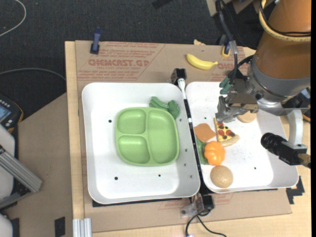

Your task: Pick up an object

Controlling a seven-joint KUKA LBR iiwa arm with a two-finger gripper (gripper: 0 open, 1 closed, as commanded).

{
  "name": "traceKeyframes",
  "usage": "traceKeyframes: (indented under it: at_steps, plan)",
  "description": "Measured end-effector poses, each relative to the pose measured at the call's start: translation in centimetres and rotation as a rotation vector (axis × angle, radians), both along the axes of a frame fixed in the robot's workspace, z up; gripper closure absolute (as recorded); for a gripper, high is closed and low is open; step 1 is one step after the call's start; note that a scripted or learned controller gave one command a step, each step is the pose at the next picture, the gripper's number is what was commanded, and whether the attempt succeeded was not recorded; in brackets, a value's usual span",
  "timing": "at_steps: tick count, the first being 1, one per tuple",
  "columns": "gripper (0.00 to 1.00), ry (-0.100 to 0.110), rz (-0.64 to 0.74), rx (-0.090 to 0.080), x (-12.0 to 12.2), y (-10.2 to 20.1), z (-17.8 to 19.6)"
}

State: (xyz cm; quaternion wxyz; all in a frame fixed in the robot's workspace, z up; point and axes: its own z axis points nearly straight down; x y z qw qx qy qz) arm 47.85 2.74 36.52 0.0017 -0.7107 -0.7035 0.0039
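In the right bin [261,177] lie a pizza slice toy [225,133], an orange bell pepper [215,152], a tan bread slice [203,131], a round beige potato-like ball [221,176] and a pale round piece [247,116] partly hidden by the arm. My gripper [223,115] hangs low over the bin, just above the top end of the pizza slice. I see nothing held between its fingers.
The left bin [98,147] holds a green divided plate [147,135] and a green leafy toy [165,105]. A yellow banana [201,61] lies on the cardboard behind the bins. A black fixture [282,148] sticks out over the right bin's right side.
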Motion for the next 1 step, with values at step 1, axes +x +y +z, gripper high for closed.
traceKeyframes:
  at_steps: [1]
  plan:
    - [1.0,-0.013,0.017,0.005,1.35,7.62,1.99]
